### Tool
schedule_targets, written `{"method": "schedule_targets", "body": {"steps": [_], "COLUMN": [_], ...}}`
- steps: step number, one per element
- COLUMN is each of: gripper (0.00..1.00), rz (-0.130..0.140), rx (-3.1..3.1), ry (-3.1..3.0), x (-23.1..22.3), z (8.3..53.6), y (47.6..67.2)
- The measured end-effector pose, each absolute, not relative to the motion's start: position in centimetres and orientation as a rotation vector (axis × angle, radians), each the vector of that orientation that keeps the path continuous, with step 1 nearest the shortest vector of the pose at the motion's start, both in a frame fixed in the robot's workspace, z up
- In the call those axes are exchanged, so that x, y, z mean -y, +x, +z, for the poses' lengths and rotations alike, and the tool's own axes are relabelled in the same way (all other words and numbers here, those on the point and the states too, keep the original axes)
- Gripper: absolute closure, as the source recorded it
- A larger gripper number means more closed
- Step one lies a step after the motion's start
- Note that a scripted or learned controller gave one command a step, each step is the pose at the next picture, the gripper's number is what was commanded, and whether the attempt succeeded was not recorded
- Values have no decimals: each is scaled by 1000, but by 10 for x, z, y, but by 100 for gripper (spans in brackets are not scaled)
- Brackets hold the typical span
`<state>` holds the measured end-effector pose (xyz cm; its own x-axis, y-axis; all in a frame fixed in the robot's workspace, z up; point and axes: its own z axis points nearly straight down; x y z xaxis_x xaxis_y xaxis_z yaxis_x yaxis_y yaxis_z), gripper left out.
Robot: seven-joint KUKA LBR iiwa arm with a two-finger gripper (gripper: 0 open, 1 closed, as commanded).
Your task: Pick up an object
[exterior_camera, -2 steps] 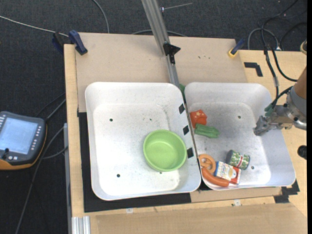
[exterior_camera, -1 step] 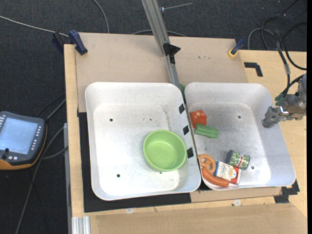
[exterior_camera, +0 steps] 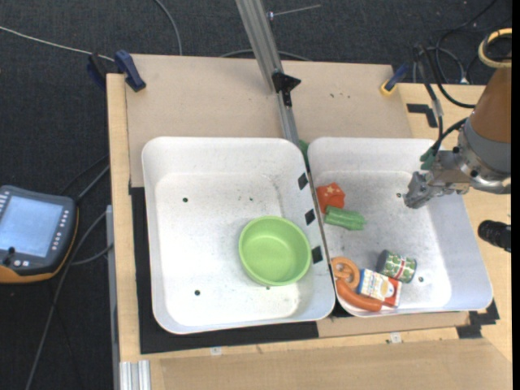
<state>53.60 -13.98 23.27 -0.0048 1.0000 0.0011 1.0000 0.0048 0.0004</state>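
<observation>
A green bowl sits upright in the left bin, low and to the right. In the right bin, a small red thing lies by the left wall, touching a green thing below it. Lower down are a little can, a small box and an orange ring.

Place: a robot lab, as I read it from my feed.
Surface: bare board, clamped at the back corners with blue clips.
Bins: two white bins, set side by side on a black mat.
Arm: grey, with an orange band, reaching in from the right.
Pendant: a handheld control with a screen, left on the floor.
Cables: loose, running across dark carpet.
Rail: a metal strut slanting over the surface.
Props: toy food and a green bowl.
</observation>
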Motion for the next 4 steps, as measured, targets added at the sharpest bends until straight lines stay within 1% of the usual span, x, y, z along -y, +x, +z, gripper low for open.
{"method": "schedule_targets", "body": {"steps": [1,2,3,4], "gripper": [100,100,100,100], "rz": [-2,-1,-2,0], "rx": [2225,2225,2227,2225], "ry": [-2217,-2216,-2216,-2217], "x": [97,52,0,-54], "z": [235,228,232,223], "y": [538,543,558,558]}}
